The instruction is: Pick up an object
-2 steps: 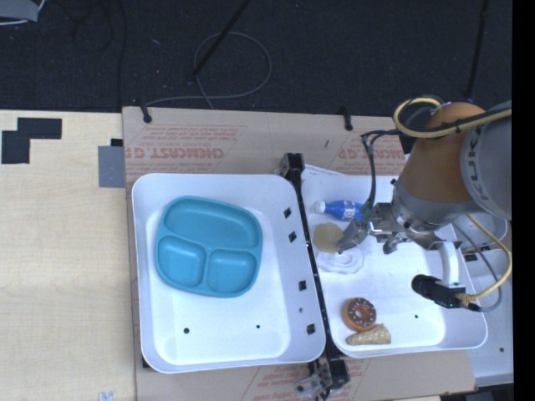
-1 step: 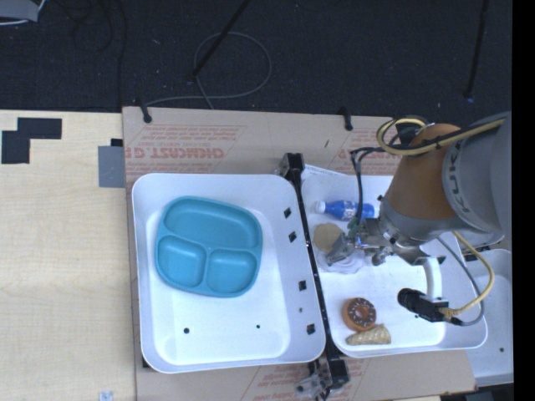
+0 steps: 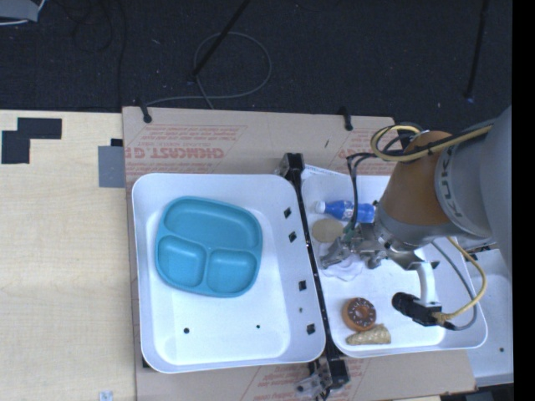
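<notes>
Arm low over the right bin (image 3: 468, 341)

Its gripper (image 3: 341, 253) sits beside a blue bottle (image 3: 344, 210) (finger state cannot be told); doughnut (image 3: 360, 312) lies apart.

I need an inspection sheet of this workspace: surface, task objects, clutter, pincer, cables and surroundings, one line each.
Surface: two shallow white plastic bins, the left bin and the right bin, side by side on a printed cardboard sheet.
Task objects: in the right bin, a blue and white plastic bottle, a round brown doughnut-like toy and a tan wedge-shaped piece at the near edge.
Clutter: a blue three-compartment plastic tray in the left bin.
Pincer: pincer low in the right bin beside the bottle; finger state unclear.
Cables: yellow and black cables looped at the wrist; dark cables on the floor behind.
Surroundings: light wooden bench; dark carpet.
</notes>
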`<state>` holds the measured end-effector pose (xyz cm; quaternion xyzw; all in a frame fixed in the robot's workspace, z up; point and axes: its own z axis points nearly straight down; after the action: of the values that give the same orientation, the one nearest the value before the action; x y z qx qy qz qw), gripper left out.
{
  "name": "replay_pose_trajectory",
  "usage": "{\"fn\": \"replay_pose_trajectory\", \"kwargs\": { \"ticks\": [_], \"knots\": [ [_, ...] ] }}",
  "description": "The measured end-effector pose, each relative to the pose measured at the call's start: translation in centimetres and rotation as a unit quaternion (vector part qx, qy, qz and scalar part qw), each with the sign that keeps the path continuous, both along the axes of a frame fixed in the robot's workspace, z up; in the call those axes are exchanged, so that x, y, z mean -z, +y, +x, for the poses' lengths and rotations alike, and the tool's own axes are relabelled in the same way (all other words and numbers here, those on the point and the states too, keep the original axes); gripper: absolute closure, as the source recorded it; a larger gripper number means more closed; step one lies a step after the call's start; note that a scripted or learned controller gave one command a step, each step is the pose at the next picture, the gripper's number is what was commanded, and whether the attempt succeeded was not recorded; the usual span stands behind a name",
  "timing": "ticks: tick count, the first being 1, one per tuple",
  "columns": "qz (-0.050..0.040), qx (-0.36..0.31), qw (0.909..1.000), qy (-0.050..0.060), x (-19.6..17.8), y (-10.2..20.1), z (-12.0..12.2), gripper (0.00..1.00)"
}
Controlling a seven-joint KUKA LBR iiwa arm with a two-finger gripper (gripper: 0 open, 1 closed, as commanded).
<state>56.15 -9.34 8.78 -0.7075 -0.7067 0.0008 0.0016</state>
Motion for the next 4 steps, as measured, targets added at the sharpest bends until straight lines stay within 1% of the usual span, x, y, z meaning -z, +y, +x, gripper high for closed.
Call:
{"fn": "replay_pose_trajectory", "kwargs": {
  "ticks": [1,2,3,4],
  "knots": [
    [-0.0065,0.004,0.9999,-0.009,-1.5,-0.7,0.4,1.00],
    [-0.0008,0.001,1.0000,-0.003,-7.2,-1.6,0.4,1.00],
    [-0.0005,-0.001,1.0000,-0.003,-12.0,-1.0,1.0,1.00],
    [-0.0008,-0.001,1.0000,-0.003,-18.3,-1.1,1.2,1.00]
  ]
}}
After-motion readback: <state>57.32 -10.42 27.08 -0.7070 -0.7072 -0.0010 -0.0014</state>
